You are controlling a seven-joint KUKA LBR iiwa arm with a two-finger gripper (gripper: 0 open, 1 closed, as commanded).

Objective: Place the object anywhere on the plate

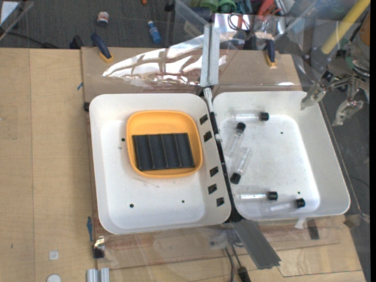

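Two white bins sit side by side below me. Left bin (106,157) holds the orange plate (164,122) with a dark ribbed block (163,151) lying on it. Right bin (329,175) holds several clear tubes with black caps: one (251,117) near the back, one (238,157) by the divider, two more (258,196) (288,205) along the front. My gripper (332,101) hovers past that bin's far right corner, fingers spread apart, nothing between them.
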